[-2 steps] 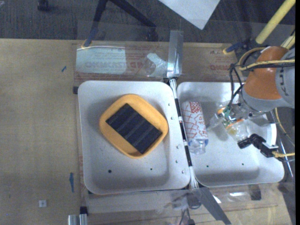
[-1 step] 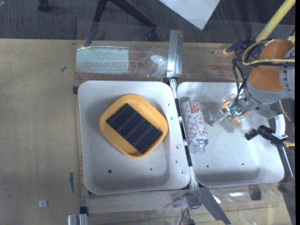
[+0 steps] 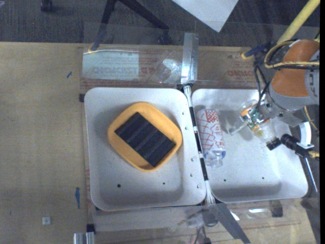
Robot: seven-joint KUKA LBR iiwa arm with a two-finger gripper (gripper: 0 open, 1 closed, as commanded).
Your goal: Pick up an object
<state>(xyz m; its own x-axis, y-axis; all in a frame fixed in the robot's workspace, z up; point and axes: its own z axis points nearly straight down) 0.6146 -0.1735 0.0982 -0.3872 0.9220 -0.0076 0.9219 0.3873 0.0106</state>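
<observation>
Nearest the camera: near rim of the right bin [image 3: 254, 197], bare white floor behind it. Candidate object is the plastic bottle [image 3: 211, 138] with a red-and-white patterned label, lying on its side in the right bin, tight against that bin's left wall where it meets the left bin [image 3: 101, 187]. Long axis runs roughly front to back, the clear end toward the near rim, the labelled end toward the far rim. Gripper [image 3: 253, 117] sits over the far-right part of the same bin, well apart from the bottle, so the bottle lies to its left and slightly nearer the camera. Wrist hardware and cables clutter the tool; cannot tell whether it is spread or pressed together, and nothing is visibly pinched. Judgement: coming move needs a leftward traverse across the bin, with the closing direction set across the bottle's long axis; the bin wall beside the bottle leaves little room on that side. Other option: a yellow tray with a dark ribbed insert [image 3: 144, 136], middle of the left bin, farther off.
</observation>
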